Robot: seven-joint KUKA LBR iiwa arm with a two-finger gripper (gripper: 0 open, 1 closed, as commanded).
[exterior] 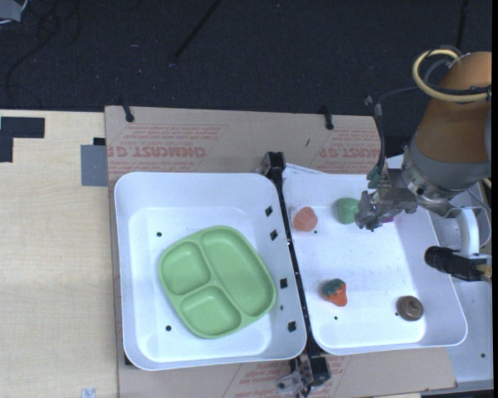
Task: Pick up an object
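Observation:
The right bin (373, 338) holds a green round object (346, 210) at its back, a pink-orange ball (305, 219) near its left wall, a red and green strawberry-like toy (334, 291) toward the front, and a brown disc (411, 308) at the front right. My gripper (370, 219) hangs over the back of this bin, just right of the green object and close beside it. Nothing shows between its fingers.
The left bin (141, 222) carries a green divided plate (217, 281). A black divider (286, 255) runs between the two bins. Cardboard lies under both bins, and a pale wooden bench top (41, 264) extends to the left.

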